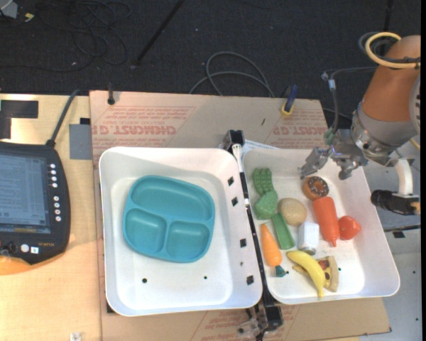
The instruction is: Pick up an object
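Observation:
The right bin [373, 275] holds several toy foods: a brown donut [316, 187], a red pepper [328, 219], a beige potato [292, 210], green vegetables [264, 190], an orange carrot [270, 245], a yellow banana [309, 268] and a white block [309, 234]. My gripper [331, 159] hangs over the bin's far edge, just above and behind the donut. Its fingers are spread apart with nothing between them.
The left bin [121, 275] holds a teal divided plate [169, 217]. A black divider [245, 219] runs between the bins. A control pendant [21, 197] lies on the bench at the far left. Cables lie on the dark floor behind.

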Available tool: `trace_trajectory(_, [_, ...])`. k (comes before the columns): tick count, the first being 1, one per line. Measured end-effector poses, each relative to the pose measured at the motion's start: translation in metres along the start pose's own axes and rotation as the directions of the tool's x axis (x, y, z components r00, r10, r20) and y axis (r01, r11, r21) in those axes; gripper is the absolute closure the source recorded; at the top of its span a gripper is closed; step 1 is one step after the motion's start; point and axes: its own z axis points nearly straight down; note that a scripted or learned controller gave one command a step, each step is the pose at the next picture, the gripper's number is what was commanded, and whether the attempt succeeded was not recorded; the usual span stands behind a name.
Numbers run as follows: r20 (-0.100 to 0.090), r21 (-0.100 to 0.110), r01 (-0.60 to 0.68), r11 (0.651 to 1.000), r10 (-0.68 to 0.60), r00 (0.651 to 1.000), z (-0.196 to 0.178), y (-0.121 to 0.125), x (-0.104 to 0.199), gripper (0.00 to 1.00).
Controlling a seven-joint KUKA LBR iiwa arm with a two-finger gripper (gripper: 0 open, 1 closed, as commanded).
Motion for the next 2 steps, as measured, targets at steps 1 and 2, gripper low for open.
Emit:
trace_trajectory(1, [-0.001,-0.002,0.001,1.0,-0.001,1.0,0.123,0.021,-0.061,0.0])
trace_trajectory(2, [-0.001,-0.002,0.004,1.0,-0.004,1.0,0.133,0.001,0.01,0.0])
